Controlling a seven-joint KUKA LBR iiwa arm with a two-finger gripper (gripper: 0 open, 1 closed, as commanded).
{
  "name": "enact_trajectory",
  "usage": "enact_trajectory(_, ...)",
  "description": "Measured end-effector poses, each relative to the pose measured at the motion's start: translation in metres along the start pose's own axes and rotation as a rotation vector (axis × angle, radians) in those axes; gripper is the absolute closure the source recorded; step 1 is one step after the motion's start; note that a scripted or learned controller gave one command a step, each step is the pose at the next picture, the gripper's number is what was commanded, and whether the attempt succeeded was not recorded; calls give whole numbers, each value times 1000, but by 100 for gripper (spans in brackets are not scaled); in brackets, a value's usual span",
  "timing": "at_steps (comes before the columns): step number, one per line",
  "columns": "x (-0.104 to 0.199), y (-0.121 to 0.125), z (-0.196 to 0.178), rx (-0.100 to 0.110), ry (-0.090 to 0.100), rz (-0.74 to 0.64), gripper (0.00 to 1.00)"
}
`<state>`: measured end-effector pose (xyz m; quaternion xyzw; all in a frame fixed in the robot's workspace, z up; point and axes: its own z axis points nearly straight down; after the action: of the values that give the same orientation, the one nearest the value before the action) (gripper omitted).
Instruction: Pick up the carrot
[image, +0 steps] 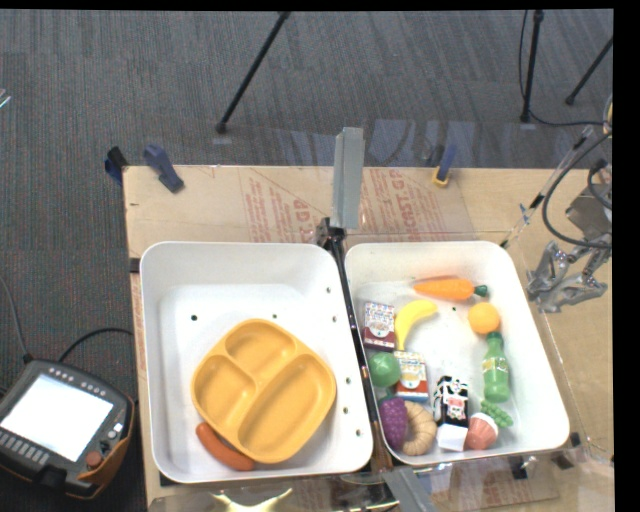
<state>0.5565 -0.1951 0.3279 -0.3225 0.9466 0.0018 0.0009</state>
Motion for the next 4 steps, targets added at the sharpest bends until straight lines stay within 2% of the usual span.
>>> enact_trajectory(1, -74, 42, -10, 1, -2, -465, 100)
enact_trajectory(2, -78, 10, -61, 3, -2, -821, 100)
enact_trajectory(3, -29, -44, -12, -6, -2, -1178, 100)
enact_trajectory(4, -30, -44, -23, -3, -9, -1172, 100)
